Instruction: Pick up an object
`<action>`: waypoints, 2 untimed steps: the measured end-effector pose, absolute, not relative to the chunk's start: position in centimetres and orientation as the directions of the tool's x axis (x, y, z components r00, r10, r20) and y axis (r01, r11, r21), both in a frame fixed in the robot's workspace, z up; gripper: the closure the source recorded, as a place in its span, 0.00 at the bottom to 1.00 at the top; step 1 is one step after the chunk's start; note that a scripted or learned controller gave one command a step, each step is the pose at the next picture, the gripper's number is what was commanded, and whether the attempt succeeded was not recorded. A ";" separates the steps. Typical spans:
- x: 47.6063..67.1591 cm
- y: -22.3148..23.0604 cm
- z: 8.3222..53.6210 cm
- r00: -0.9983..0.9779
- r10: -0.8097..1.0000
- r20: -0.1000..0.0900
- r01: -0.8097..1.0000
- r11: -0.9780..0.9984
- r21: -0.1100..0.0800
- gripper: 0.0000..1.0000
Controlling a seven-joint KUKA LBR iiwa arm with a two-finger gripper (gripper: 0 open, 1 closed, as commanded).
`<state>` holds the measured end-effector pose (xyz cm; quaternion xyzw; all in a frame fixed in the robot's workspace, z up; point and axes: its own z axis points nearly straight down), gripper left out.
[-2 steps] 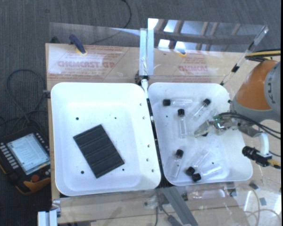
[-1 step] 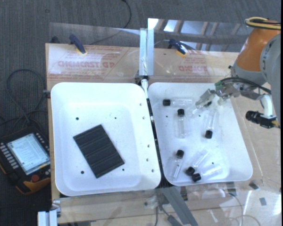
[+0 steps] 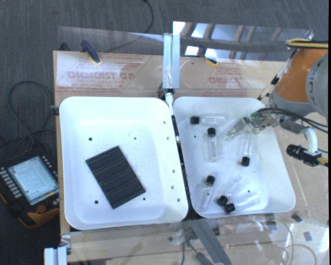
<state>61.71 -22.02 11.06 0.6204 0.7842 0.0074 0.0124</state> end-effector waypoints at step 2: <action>59.1 -13.4 9.0 -0.324 0.946 -0.007 0.946 0.324 0.013 0.00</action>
